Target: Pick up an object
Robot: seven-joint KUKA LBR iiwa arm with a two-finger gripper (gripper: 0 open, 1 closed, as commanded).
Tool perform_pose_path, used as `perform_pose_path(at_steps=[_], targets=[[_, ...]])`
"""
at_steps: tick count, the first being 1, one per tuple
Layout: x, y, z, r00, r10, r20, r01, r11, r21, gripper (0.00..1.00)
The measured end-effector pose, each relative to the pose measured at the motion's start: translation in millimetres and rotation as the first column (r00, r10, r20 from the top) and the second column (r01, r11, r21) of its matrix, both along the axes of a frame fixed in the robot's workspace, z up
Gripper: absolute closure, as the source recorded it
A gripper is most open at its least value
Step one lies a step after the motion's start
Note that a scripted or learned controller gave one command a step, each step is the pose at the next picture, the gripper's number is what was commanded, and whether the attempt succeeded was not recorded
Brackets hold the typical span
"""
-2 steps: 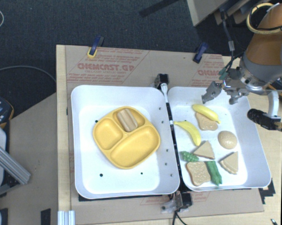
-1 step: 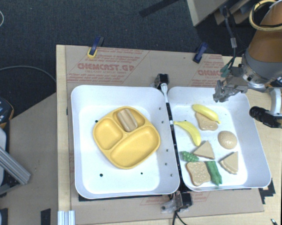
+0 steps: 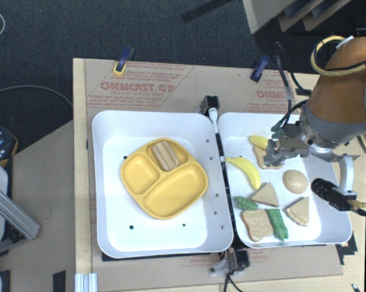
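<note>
My gripper (image 3: 274, 156) is low in the right bin (image 3: 240, 125), at its upper middle, under the grey wrist and orange band. Just left of it lie a small yellow piece (image 3: 258, 141) and a tan piece (image 3: 258, 154); whether it touches them I cannot tell. A banana (image 3: 245, 170) lies below-left of the gripper, near the bin's left wall. A pale egg-shaped item (image 3: 294, 180) sits below-right. Further toward the front are two sandwich triangles (image 3: 265, 195) (image 3: 299, 211), a toast slice (image 3: 256, 224) and a green pod (image 3: 277, 223).
The left bin (image 3: 107, 170) holds a yellow divided plate (image 3: 172, 193) with a brown sausage-like piece (image 3: 165, 155) in its top compartment. A small green item (image 3: 247, 204) lies by the toast. A black part of the arm (image 3: 332, 194) overhangs the right bin's right side.
</note>
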State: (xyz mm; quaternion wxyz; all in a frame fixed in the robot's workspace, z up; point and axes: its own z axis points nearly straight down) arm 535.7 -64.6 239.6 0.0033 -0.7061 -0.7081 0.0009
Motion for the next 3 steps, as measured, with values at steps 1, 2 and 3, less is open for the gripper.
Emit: perform_pose_path(at_steps=[1,2,3], targets=[[-38.2,55.6,-16.2,1.0,0.003,-0.001,-0.003,1.0,0.0,1.0],[-45.5,132.2,47.5,1.0,0.006,0.012,-0.006,1.0,0.001,1.0],[-45.4,127.5,55.1,1.0,-0.002,0.009,0.002,1.0,-0.003,1.0]])
